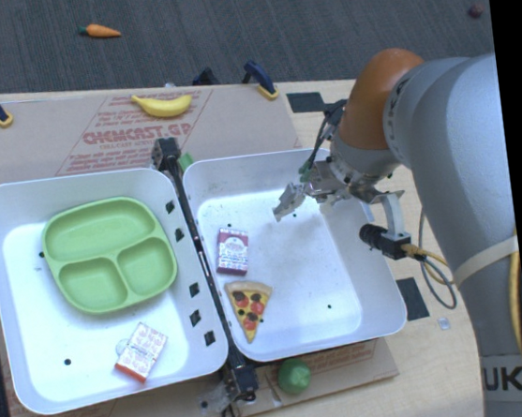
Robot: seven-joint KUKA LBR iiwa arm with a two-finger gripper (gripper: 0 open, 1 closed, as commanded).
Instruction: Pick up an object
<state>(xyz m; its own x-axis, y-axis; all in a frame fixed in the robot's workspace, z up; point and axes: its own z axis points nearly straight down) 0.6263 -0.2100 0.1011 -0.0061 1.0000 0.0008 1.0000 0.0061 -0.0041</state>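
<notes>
1. Right bin [372, 307], frame centre: one red carton [233, 251], one pizza slice [249, 308].
2. Left bin [14, 309]: one green divided plate [108, 253], one carton [141, 350].
3. Pincer [289, 204], right bin's upper part: nothing visibly held; opening impossible to tell.

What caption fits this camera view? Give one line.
KUKA arm's gripper hovers in the right bin above a small carton and pizza slice.

Cardboard sheet [128, 125] under the bins: red print reads "CHEMCAST GP", upside-down orientation unclear, smaller lines beneath too small to read. Arm [475, 224] base at lower right shows white letters "UK", cut off at the edge. Small red box [233, 251] and snack packet [141, 351] carry labels, illegible.
</notes>
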